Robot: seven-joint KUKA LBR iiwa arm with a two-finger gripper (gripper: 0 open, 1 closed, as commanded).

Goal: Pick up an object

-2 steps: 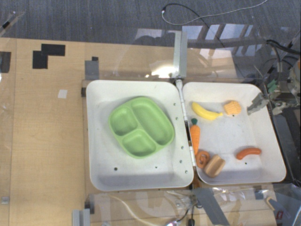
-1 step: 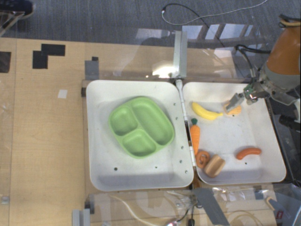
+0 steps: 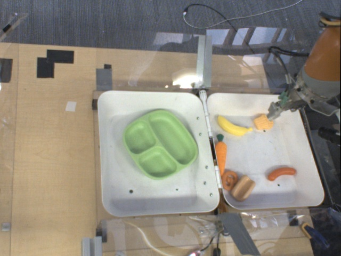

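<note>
Bread roll [image 3: 242,188] and carrot [image 3: 220,154] lie nearest in the right bin [image 3: 298,196], smooth moulded toys, with a glossy sausage [image 3: 281,173] beside them — farther back a curved banana [image 3: 233,126] and a ridged yellow block [image 3: 262,122]. The approach looks under way: the jaws [image 3: 277,109] hang just over that block; whether open or closed I cannot tell. Next comes a straight descent and squeeze.

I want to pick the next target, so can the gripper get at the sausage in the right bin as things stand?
Probably yes. The sausage lies alone on open floor of the right bin, apart from the bread roll and the wall. The gripper sits at the far end by the yellow block, with nothing between.
</note>
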